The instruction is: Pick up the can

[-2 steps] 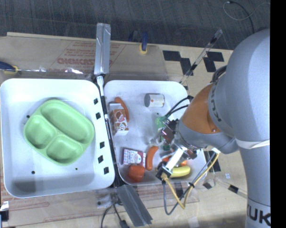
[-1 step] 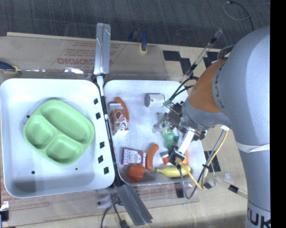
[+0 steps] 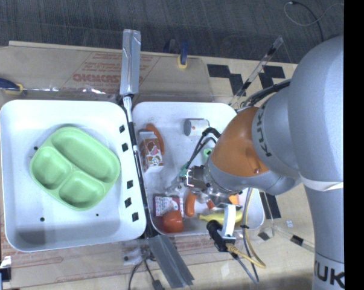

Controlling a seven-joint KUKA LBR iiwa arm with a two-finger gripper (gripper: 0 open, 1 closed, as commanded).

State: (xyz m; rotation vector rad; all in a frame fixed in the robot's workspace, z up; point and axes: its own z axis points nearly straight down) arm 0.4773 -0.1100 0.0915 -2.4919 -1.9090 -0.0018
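One can (image 3: 195, 126) lies on its side beyond the tool (image 3: 197, 189); the tool's grip state is unclear.

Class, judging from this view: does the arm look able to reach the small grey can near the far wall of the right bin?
Probably yes. The small grey metal can lies apart from the other items, with bare bin floor around it, and the grey arm is already over that right white bin.

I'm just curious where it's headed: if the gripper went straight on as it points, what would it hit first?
Probably the orange item just below it, since the gripper points down into the right bin. The can lies apart, toward the far wall. Depth is hard to judge here.
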